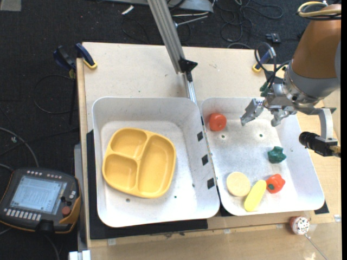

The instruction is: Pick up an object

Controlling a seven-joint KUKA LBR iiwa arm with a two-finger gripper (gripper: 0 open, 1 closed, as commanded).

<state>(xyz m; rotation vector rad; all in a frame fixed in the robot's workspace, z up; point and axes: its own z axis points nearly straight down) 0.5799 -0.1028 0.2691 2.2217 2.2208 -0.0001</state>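
My gripper [265, 116] hovers over the upper part of the right bin [238, 145], its two fingers spread apart with nothing between them. A small orange-red ball [217, 122] lies to its left near the bin's upper left corner. Below the gripper sit a green toy [277, 155], a red pepper-like piece [275, 183], a yellow banana-shaped piece [255, 195] and a pale round disc [237, 183].
The left bin [108, 118] holds a yellow divided plate [139, 162]. A metal pole [169, 28] slants down to the divider between the bins. A teach pendant [38, 199] lies at the lower left, off the bench.
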